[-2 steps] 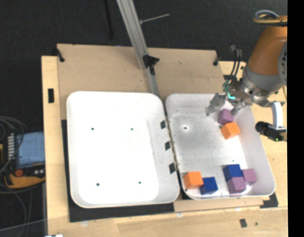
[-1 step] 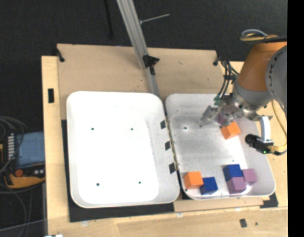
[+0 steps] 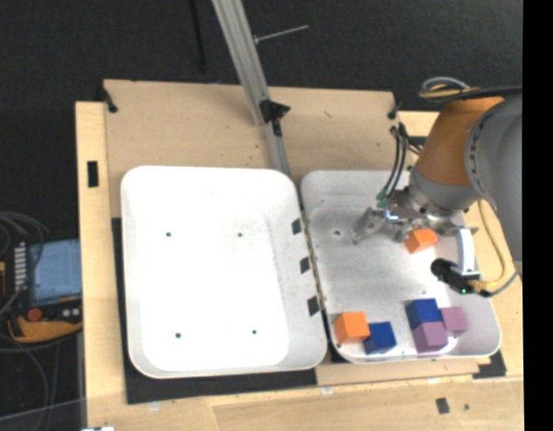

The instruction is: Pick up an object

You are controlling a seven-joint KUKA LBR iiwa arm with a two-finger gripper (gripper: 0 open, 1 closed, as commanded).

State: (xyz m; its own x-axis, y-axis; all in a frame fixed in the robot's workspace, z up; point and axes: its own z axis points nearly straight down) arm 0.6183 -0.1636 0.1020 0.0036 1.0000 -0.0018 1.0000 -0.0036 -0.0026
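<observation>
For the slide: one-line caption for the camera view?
KUKA arm reaching into the right bin, an orange block by its wrist and five blocks along the near edge.

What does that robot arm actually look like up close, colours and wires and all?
The arm is smooth, rounded grey metal with a broad orange band above the wrist. Thin dark cables run down beside it to the gripper, a small silvery metal piece with a green spot beside it.
</observation>
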